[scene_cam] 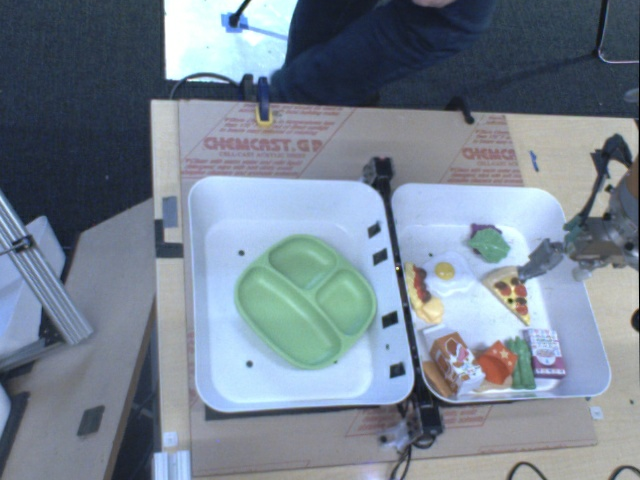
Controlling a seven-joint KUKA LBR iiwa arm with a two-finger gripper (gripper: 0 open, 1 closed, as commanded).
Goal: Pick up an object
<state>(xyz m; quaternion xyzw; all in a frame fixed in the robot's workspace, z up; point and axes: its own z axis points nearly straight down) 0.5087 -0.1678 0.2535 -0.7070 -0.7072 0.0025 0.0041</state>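
Looking at the near edge: a milk carton (545, 354), some red and green toy veggies (505, 362) and a snack box (455, 361) sit crowded in the right bin (590, 318), maybe because they slid into the low corner.
Middle of the right bin: a pizza slice (510, 294) lies alone, so it is easy to reach. A toy egg (450, 274) and a yellow piece (428, 306) lie beside the wall.
My gripper (540, 260): it hangs just above the bin, close by the pizza slice tip. Its fingers look a little apart, with nothing between them.
What I think: the pizza slice is my best pick, since it is closest.
Far side: a green leaf toy (489, 242) rests alone.
Left bin (215, 218): a green tray (305, 300) sits in its middle, well away from me.
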